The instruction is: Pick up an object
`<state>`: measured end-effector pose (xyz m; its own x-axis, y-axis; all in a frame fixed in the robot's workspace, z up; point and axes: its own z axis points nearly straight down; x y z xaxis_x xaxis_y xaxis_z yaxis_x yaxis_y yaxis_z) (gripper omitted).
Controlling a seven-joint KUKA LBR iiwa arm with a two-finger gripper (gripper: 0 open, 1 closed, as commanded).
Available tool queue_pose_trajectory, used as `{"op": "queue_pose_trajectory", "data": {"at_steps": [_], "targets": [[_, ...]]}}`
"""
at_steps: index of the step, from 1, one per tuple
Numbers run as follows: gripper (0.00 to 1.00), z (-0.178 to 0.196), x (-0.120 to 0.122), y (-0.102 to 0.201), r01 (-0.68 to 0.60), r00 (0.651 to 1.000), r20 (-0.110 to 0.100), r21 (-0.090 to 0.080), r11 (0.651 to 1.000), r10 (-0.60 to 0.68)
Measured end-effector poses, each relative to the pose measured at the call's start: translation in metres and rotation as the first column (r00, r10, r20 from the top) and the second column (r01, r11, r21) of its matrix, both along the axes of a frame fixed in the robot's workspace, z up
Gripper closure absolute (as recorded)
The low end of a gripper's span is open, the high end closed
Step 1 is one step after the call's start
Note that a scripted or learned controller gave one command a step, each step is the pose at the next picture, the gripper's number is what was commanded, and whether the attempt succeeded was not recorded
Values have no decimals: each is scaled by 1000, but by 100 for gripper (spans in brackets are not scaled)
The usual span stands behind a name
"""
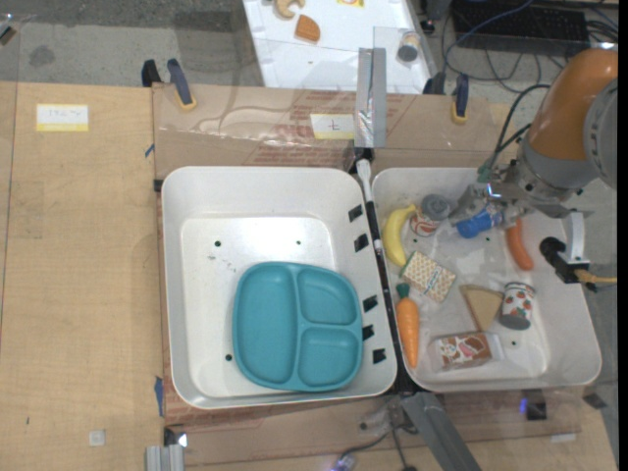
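Arm (574,116) comes in from 3 o'clock, orange band over the top right corner of the right bin (579,361). Hand (488,202) sits low over the 12 o'clock part of that bin, right by a blue object (475,226) and a small grey cup-like thing (435,207). View there is cluttered with cables and wrist hardware, so I cannot tell whether the hand is clenched or released, or whether it has anything; the blue object looks to be touching it or just under it.

Right bin contents:
- banana (394,235) at 10 o'clock, against the left wall
- small red-and-white can (423,226) just beside the banana, toward 12
- checkered cracker-like square (428,276) near centre-left
- carrot (407,330) at 7 o'clock, lying along the left wall
- brown packet (465,350) at 6 o'clock
- tan wedge (480,305) at centre, touching a small patterned jar (516,305) on its 3 o'clock side
- orange-red sausage-shaped item (519,245) at 2 o'clock, just beside the hand

Left bin (186,263) holds a teal divided plate (297,327), three compartments, sitting toward 5 o'clock of the bin floor.

Both bins sit side by side on the desk (69,263), touching at the middle.
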<state>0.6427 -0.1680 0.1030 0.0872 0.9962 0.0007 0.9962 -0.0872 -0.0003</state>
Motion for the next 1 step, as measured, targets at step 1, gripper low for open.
{"op": "queue_pose_trajectory", "data": {"at_steps": [1], "targets": [[100, 104, 17, 48, 129, 992, 3, -1, 992, -129]]}}
